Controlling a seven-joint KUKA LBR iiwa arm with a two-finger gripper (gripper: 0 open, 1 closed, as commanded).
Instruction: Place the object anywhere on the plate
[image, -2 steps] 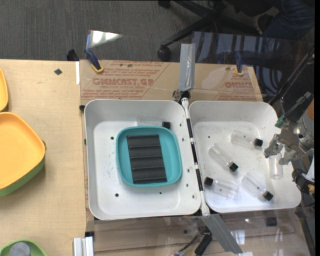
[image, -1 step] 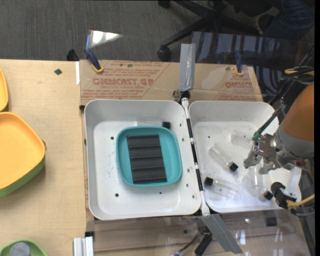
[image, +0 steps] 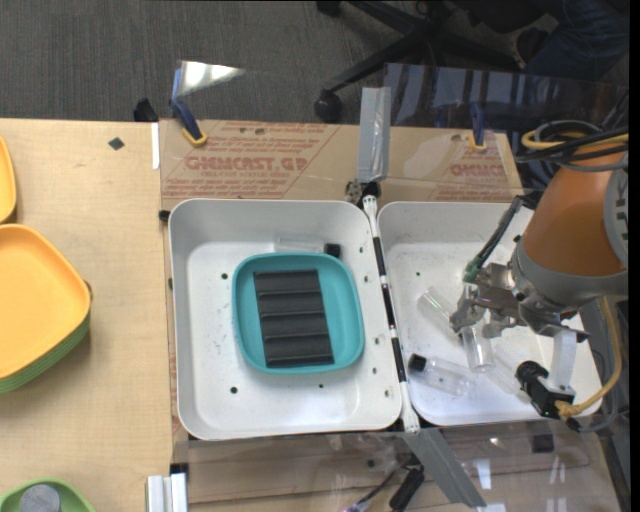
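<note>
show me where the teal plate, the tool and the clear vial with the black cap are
teal plate (image: 345, 300), camera view, on its bare right rim in the left bin
tool (image: 475, 325), camera view, at the fingertips over the right bin
clear vial (image: 445, 376), camera view, on its clear body, lying in the right bin

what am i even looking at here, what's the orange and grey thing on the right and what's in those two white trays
This is one camera fixed above a workbench, looking down at a slant. The orange and grey thing is a robot arm reaching in from the right; its metal gripper hangs over the right bin. That bin holds clear plastic tubes: one right at the gripper, another with a dark cap nearer the front, and one to the gripper's left. Whether it grips any tube is too hard to tell. The left bin holds a teal plate with a dark ridged block on it. Yellow dishes sit on the far left.
</note>
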